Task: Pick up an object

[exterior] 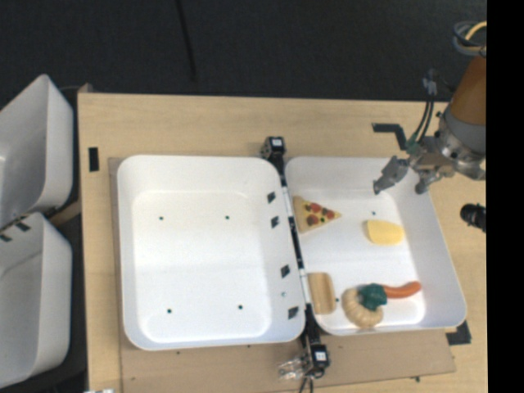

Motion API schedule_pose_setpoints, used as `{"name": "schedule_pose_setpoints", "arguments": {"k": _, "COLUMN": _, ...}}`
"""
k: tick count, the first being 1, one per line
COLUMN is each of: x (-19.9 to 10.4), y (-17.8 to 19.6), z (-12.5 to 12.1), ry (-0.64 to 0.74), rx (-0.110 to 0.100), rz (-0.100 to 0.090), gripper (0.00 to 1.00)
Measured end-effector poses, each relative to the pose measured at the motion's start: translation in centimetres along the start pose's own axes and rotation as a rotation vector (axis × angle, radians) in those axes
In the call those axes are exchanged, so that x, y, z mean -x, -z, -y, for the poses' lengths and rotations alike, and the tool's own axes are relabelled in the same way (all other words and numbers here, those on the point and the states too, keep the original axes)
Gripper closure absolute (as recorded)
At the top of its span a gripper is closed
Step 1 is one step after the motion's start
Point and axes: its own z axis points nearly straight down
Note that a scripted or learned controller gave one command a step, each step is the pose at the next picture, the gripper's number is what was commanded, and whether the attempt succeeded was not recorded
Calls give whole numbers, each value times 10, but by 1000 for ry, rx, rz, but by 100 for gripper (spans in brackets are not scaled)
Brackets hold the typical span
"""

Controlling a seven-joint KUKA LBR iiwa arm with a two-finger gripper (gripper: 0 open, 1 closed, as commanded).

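A dark floor [246, 31] fills the top of the view, behind a pale wooden counter [205, 125] that carries two shallow white bins side by side. Two white moulded shapes [29, 211] stand off the counter's left edge. The left bin [131, 244] is the larger-looking tray, its floor marked by a few small dark dots. The right bin [434, 244] holds all the objects. The grey arm [468, 109] with its orange band comes in from the right, and its tool [403, 178] hangs over the right bin's upper right corner, fingers spread with nothing between them. In that bin, a pizza slice [314, 214] lies by the left wall, a yellow piece [384, 232] sits mid-bin, a tan block [320, 291] lies at the lower left, and a beige ring [359, 309], green piece [372, 295] and orange carrot [403, 290] cluster at the bottom.
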Motion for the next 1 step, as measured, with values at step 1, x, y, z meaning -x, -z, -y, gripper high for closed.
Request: {"name": "schedule_pose_setpoints", "arguments": {"k": 1, "x": -19, "y": -135, "z": -29, "ry": 3, "rx": -5, "rz": -1, "gripper": 0}}
